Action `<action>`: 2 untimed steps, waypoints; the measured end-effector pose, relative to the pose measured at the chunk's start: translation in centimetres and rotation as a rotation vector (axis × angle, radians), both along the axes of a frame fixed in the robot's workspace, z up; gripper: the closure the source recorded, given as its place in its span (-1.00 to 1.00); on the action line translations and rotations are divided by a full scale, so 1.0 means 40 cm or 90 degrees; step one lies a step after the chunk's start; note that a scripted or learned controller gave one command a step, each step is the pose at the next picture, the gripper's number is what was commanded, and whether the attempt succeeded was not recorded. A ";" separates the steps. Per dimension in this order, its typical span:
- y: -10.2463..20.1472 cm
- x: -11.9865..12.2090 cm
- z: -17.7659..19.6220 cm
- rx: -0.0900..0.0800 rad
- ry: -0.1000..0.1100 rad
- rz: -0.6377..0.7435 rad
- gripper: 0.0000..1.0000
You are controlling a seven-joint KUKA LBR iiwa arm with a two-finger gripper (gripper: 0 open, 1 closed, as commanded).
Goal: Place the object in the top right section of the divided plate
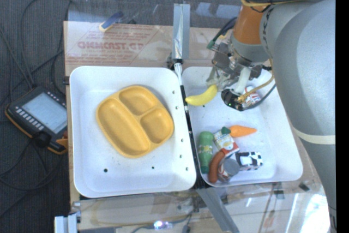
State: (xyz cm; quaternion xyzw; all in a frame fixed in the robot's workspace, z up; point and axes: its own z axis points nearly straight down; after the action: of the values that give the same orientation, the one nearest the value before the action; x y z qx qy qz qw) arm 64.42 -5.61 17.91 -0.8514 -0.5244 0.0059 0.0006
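A yellow divided plate (135,120) with three sections lies in the left bin (87,172). A yellow banana (200,97) hangs at the left edge of the right bin (283,144), its left tip over the wall between the bins. My gripper (216,82) reaches down from the right and is shut on the banana's upper right end. The grey wrist with its orange band (256,13) is above and behind it.
In the right bin's near half lie a green cylinder (205,150), an orange carrot (242,130), a red sausage (215,167), a small packet (224,141) and a black and white toy (250,160). A handheld controller (41,114) sits left of the bench.
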 end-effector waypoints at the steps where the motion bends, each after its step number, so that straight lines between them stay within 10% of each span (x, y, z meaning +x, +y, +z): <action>1: 0.110 -0.135 -0.001 0.004 0.001 0.086 1.00; 2: 0.206 -0.078 0.000 0.003 0.000 0.191 1.00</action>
State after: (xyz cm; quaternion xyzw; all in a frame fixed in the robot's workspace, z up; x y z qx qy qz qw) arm 61.29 2.61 17.89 -0.7633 -0.6460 0.0045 0.0020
